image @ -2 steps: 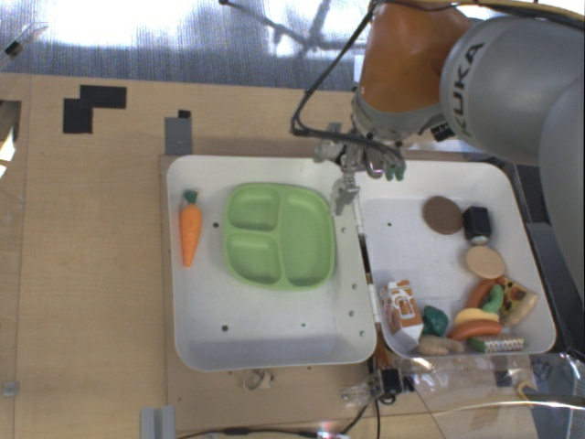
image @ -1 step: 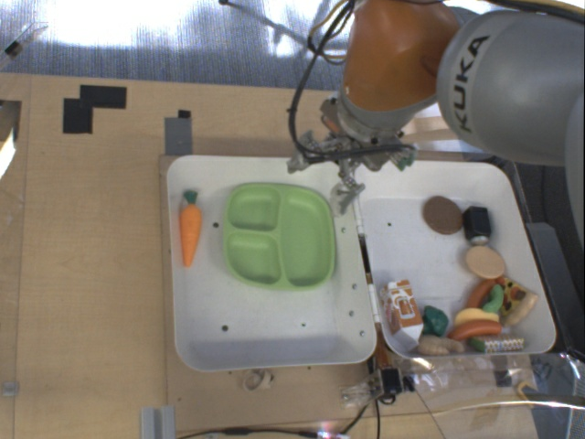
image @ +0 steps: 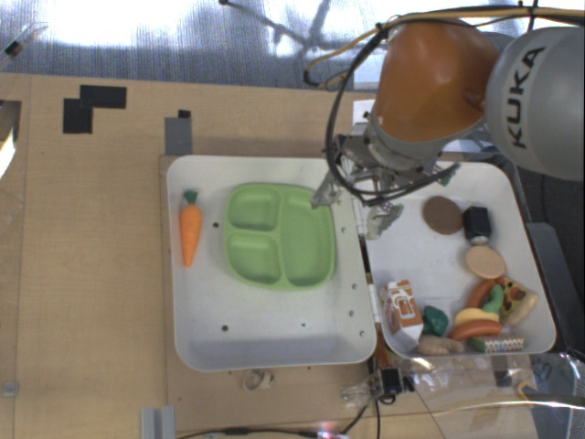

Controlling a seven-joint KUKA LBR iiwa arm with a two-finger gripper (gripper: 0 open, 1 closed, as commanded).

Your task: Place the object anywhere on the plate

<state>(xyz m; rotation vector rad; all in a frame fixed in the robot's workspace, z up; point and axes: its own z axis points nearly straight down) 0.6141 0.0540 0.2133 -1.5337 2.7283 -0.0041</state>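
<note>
The green plate (image: 279,236), split into three compartments, lies in the left white bin (image: 210,337). An orange toy carrot (image: 189,231) lies to the plate's left in the same bin. My gripper (image: 356,206) hangs below the orange wrist band, over the wall between the two bins, just off the plate's upper right corner. It is open: one fingertip (image: 324,195) reaches over the left bin, the other is over the right bin, and nothing sits between them.
The right bin (image: 512,190) holds several toy foods: a brown disc (image: 442,215), a black block (image: 476,224), a tan disc (image: 484,262), a small carton (image: 400,307) and a pile with a hot dog (image: 475,323) at the front. Cables trail by the bench's front edge.
</note>
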